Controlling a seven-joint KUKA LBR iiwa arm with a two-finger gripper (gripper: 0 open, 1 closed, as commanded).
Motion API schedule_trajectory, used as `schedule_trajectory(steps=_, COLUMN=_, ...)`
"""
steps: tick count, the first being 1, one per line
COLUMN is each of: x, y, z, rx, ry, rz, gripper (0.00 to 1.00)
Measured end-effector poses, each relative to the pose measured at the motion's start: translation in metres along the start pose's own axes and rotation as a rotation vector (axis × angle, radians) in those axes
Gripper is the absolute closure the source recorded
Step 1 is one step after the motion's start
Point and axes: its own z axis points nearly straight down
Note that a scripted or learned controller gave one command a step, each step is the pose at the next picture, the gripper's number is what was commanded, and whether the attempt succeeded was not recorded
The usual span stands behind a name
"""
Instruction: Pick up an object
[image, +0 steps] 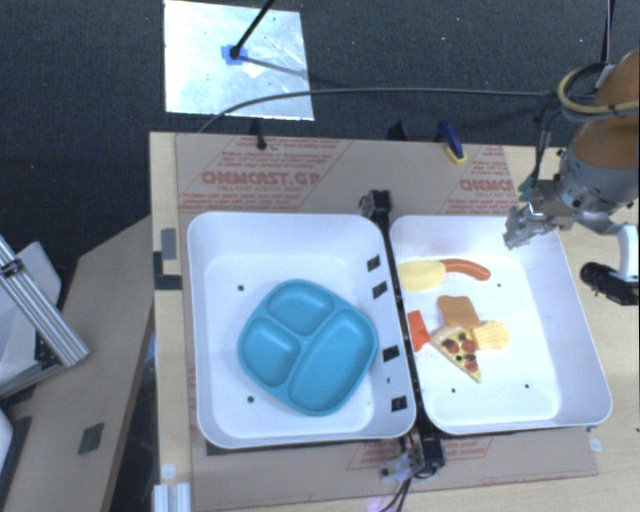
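Note:
In the right bin (575, 380) lie several toy foods: a red sausage (467, 268), a pale yellow piece (421, 274), a brown toast slice (458, 309), a pizza wedge (459, 349), a ridged yellow chip (491, 334) and a small orange-red piece (417, 329). My gripper (524, 228) hangs over the bin's far right corner, up and to the right of the sausage, apart from all the items. Nothing shows between its fingers.
The left bin (215, 400) holds a blue divided plate (307, 346). A black clip strip (393, 310) runs along the seam between the bins. A black fitting (610, 281) juts in at the right bin's right edge. Cardboard (270, 175) lies under both bins.

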Motion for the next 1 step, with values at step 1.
schedule_trajectory(steps=1, x=-0.0002, y=0.0016, z=-0.0286, rx=0.001, ry=0.001, rz=-0.001, gripper=1.0)
